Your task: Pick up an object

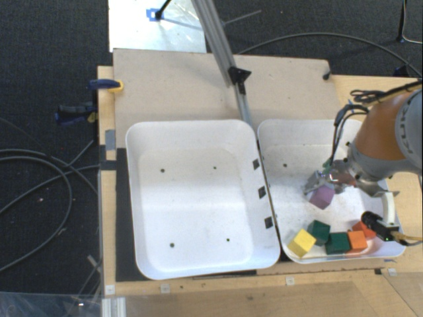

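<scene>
My gripper (323, 183) hangs over the middle of the right bin (291, 144), with the grey arm and its orange band (386, 137) coming in from the right. A purple block (322, 196) sits tilted between the fingertips, and the gripper is shut on it. Along the bin's near edge lie a yellow block (303, 242), a dark green block (320, 230), a green block (338, 243), an orange block (357, 240) and a red block (363, 228).
The left bin (142, 177) stands beside the right one, with a shared rim (263, 190) between them. A slanted metal pole (221, 41) crosses the back of the bench. Black cables run by the arm at the right.
</scene>
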Robot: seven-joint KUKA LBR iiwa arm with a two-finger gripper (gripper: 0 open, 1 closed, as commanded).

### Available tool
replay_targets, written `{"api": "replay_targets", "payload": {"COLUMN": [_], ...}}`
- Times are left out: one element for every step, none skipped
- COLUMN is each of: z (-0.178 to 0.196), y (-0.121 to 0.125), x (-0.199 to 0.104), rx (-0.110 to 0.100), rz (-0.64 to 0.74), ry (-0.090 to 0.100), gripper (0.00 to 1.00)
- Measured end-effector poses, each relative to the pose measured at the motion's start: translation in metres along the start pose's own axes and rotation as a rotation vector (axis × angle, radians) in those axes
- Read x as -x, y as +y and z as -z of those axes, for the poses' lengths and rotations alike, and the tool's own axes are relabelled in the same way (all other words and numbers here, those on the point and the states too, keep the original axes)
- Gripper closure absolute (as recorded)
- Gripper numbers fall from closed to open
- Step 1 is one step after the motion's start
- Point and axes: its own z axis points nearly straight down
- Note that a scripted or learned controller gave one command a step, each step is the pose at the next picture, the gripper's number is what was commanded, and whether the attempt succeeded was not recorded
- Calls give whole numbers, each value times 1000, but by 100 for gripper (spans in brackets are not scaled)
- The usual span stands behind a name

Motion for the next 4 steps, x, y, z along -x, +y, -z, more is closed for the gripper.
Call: {"api": "replay_targets", "payload": {"z": [35,2,14,4], "y": [4,-24,-22,-11], "x": [43,15,17,-62], "rx": [8,0,6,6], "rz": [-1,2,3,12], "ry": [-4,2,-1,2], "gripper": [0,0,100,100]}}
